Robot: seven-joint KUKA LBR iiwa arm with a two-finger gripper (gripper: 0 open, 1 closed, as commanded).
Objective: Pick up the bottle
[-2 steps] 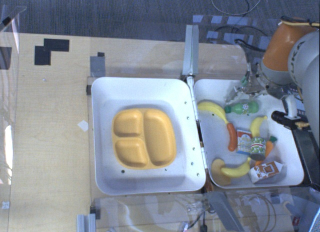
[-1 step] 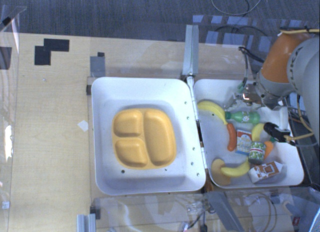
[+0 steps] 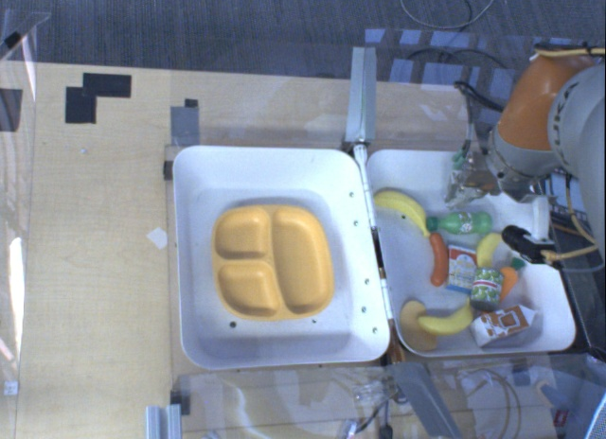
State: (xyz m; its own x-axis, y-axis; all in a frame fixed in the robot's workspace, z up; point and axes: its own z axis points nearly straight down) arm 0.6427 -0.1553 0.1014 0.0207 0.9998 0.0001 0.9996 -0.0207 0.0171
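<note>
You have the pale wooden bench [image 3: 95, 238] under both bins. The left bin [image 3: 189, 267] carries a yellow divided tray [image 3: 275, 259] lying flat in its middle. The right bin [image 3: 405, 262] is the crowded one.

The grey arm [image 3: 535, 96], with its orange band, comes in from the right and ends at the gripper [image 3: 467, 186], which hangs over the far part of the right bin. You cannot tell from this angle whether the claw is spread or pressed together, and nothing shows pinched in it.

Your bottle [image 3: 462, 223] is green with a pale label. It lies on its side in the right bin, just on the near side of the gripper and seemingly apart from it, with one end by the tip of a banana [image 3: 402, 208]. A second banana [image 3: 447, 320] curves along the near wall. A red sausage [image 3: 438, 259] lies below the bottle, a brown and white carton [image 3: 502, 324] sits in the near right corner, and a small green can [image 3: 487, 286] stands beside an orange carrot [image 3: 509, 281].
</note>
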